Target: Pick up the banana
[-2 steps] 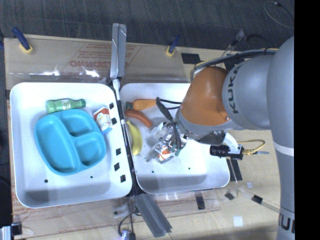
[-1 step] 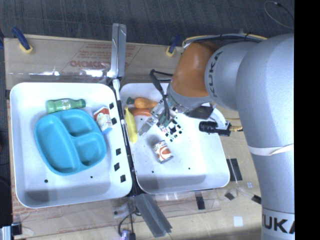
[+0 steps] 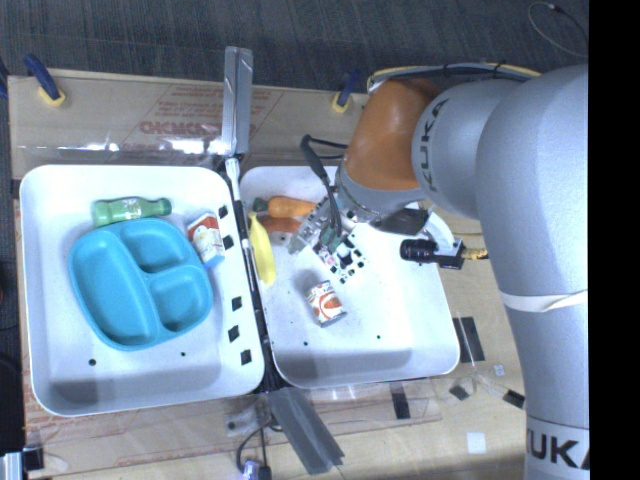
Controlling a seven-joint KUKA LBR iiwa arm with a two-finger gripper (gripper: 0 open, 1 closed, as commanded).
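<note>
The yellow curved banana [image 3: 262, 249] lies in the right white plastic bin [image 3: 420, 353], pressed along that bin's left wall and running lengthwise from the far side toward the near side. It rests on the bin floor, with nothing on top of it.

Just beyond its far end sits an orange carrot-shaped toy [image 3: 289, 207], with a dark reddish sausage-like piece [image 3: 281, 225] beside it (its exact form is hard to make out). Nearer the camera, a small red-and-white can [image 3: 326, 303] lies tipped on the bin floor, apart from the banana.

The end effector [image 3: 316, 231] of the grey arm with the orange band [image 3: 392, 138] hangs over the middle of the right bin, to the right of the banana and close to the carrot toy. Whether it is wide or narrow cannot be told from here, as its tip blends into a black-and-white checkered tag [image 3: 344, 257] on the wrist. Nothing can be seen held in it.

In the left white plastic bin [image 3: 40, 298] there lies a blue divided plastic plate [image 3: 140, 283], a green plastic bottle [image 3: 130, 209] on its side at the plate's far edge, and a second red-and-white can [image 3: 206, 239] near the wall shared with the right bin. Both bins stand on the wooden bench [image 3: 120, 103].
</note>
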